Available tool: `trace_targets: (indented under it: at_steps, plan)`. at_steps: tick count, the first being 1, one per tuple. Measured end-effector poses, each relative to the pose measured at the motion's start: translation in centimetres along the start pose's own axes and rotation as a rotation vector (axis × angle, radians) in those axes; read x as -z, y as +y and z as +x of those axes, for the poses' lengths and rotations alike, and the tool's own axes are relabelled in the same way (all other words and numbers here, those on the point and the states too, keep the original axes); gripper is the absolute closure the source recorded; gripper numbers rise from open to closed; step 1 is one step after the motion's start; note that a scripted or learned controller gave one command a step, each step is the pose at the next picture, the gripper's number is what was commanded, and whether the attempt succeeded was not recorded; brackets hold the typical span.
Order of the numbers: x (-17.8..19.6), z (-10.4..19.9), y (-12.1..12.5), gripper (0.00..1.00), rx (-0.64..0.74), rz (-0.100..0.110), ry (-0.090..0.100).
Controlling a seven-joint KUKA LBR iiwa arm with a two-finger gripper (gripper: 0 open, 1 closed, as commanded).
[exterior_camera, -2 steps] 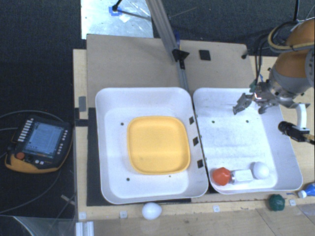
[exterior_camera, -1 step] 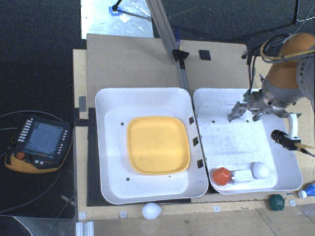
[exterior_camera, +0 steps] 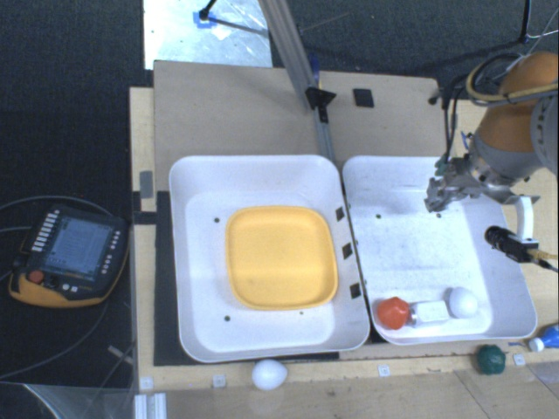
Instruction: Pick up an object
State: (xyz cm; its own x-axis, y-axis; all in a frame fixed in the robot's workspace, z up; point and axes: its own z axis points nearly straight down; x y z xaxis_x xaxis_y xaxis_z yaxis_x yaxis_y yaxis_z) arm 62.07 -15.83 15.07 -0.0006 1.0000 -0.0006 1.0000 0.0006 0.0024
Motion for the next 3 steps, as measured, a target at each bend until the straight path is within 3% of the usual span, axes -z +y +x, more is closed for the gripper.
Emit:
trace_targets:
  at_steps: [3]
  plan:
    - [14.7, -1.5, 0.8, 1.0, 0.0, -0.002, 0.0]
